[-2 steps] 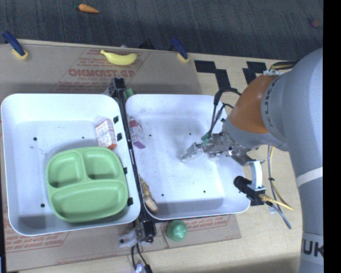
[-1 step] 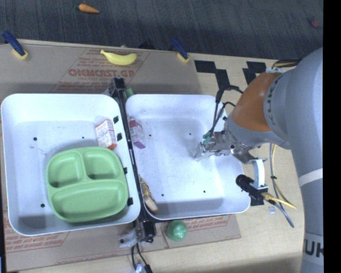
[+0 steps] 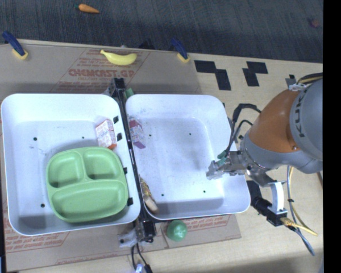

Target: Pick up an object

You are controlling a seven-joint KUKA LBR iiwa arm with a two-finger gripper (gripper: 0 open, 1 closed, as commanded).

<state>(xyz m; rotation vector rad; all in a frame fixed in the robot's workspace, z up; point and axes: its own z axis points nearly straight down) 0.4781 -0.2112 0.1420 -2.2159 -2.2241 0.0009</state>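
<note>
Here the gripper (image 3: pixel 214 170) hangs over the right part of the right bin (image 3: pixel 176 104), near that bin's right wall, at the end of the grey arm (image 3: pixel 284 135) with its orange band, which enters from the right. Whether the jaws are open or closed cannot be told at this scale, and no object is seen between them. The bin floor directly beneath and around the gripper is bare white. The objects available for picking lie elsewhere. A small pink-and-white packet (image 3: pixel 136 132) rests against the left wall of the right bin, and a small tan item (image 3: pixel 147 198) lies in that bin's lower left corner; both are well apart from the gripper. In the left bin (image 3: pixel 23 118) a green divided tray (image 3: pixel 88 182) occupies the lower right part, and a small red-and-white carton (image 3: pixel 106 133) lies just above it, near the divider between the bins. Outside the bins, a green ball (image 3: pixel 177 230) sits on the cardboard sheet (image 3: pixel 74 73) just below the right bin, a yellow banana (image 3: pixel 119 57) lies on the cardboard above the left bin, and an orange object (image 3: pixel 88 8) rests on the dark carpet beyond the bench.
</note>
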